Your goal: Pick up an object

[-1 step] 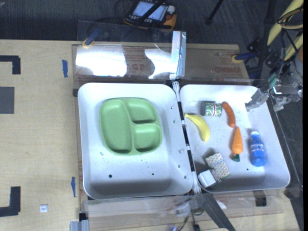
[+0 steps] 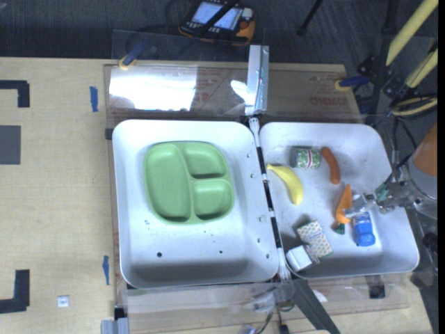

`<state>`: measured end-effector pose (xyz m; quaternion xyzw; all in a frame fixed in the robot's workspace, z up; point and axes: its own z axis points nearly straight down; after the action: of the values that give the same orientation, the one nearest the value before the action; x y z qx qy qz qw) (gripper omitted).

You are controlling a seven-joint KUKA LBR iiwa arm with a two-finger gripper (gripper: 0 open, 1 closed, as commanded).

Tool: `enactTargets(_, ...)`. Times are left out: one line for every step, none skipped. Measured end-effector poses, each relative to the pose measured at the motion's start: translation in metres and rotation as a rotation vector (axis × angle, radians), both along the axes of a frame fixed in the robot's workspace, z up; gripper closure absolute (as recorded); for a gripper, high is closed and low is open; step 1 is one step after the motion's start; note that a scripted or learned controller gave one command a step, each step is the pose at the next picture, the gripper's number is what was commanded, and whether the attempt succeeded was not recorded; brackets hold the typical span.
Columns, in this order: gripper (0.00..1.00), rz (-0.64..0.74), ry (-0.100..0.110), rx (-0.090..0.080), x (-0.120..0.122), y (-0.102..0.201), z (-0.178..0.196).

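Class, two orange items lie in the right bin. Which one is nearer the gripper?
The carrot, lying just beside the gripper; the sausage sits farther up the bin by the can.

- You see a light wooden bench top [image 2: 55,207] that covers the left side and runs under the two bins
- On this wood there are black corner marks [image 2: 19,92], a grey square [image 2: 8,145] at the left edge and short pieces of blue tape [image 2: 94,98]
- Behind the bins stands a clear plastic sheet [image 2: 181,82], and the light makes a bright white reflection on it
- The floor [image 2: 83,12] behind the bench is dark grey
- On that floor lies a handheld pendant [image 2: 217,18] with a lit screen
- Black tripod legs [image 2: 320,5] and a yellow bar [image 2: 414,19] stand at the upper right
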<state>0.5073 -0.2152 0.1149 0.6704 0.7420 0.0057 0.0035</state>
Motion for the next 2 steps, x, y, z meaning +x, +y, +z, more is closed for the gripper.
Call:
enactTargets(0.00, 0.061, 0.007, -0.004, -0.021, 0.056, -0.028)
enactTargets(1.00, 0.057, 0.001, -0.008, -0.020, 0.054, -0.018)
